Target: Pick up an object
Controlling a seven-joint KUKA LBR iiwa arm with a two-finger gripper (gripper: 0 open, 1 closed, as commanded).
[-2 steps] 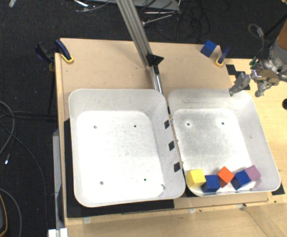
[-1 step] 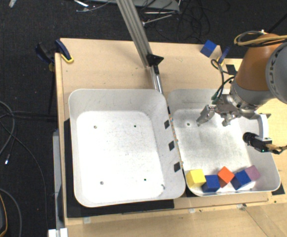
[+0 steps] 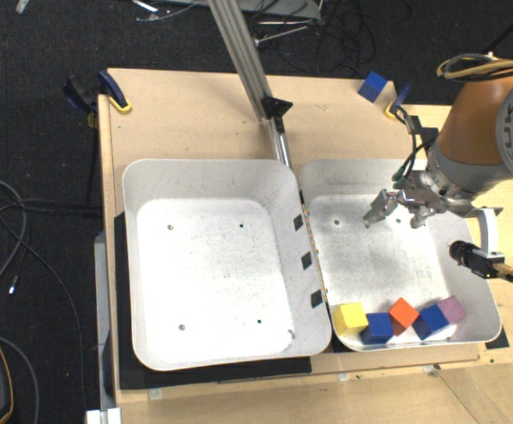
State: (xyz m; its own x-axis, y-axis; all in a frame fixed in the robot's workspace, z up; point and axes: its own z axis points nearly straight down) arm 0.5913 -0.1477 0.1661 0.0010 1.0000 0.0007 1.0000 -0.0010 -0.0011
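Nothing's picked yet: your gripper (image 3: 399, 208) hangs over the upper part of the right bin (image 3: 362, 263) with jaws apart and empty, well apart from the blocks (yellow (image 3: 351, 316), blue (image 3: 379, 327), orange (image 3: 403, 314), purple (image 3: 451, 309)) along its near wall, so the whole grab is left.

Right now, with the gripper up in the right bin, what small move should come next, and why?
Probably shift the gripper toward the bin's near edge. It hangs over bare floor of the right bin, while the yellow block, orange block and other blocks cluster along that near wall.
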